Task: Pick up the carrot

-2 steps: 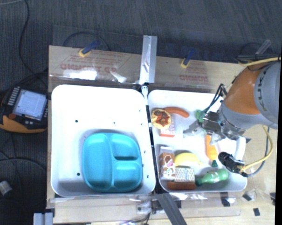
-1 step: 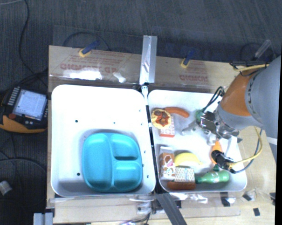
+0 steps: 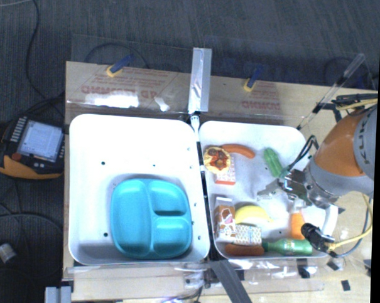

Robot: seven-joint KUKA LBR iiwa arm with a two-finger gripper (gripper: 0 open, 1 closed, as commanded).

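The carrot [image 3: 297,225] is a short orange piece standing near the right wall of the right bin [image 3: 254,130], just above a green bottle [image 3: 289,247]. My gripper [image 3: 288,183] hangs over the right middle of that bin, up and a little left of the carrot and apart from it. The grey wrist with its orange band [image 3: 341,151] reaches in from the right and covers the bin's right rim. Part of the carrot's right side is hidden behind the gripper body.
The right bin also holds a yellow lemon [image 3: 251,214], a snack packet [image 3: 235,232], a green pickle [image 3: 272,161], an orange-red sausage [image 3: 239,150], a pizza toy [image 3: 216,157] and a red item [image 3: 243,250]. A teal divided tray [image 3: 150,219] lies in the left bin.
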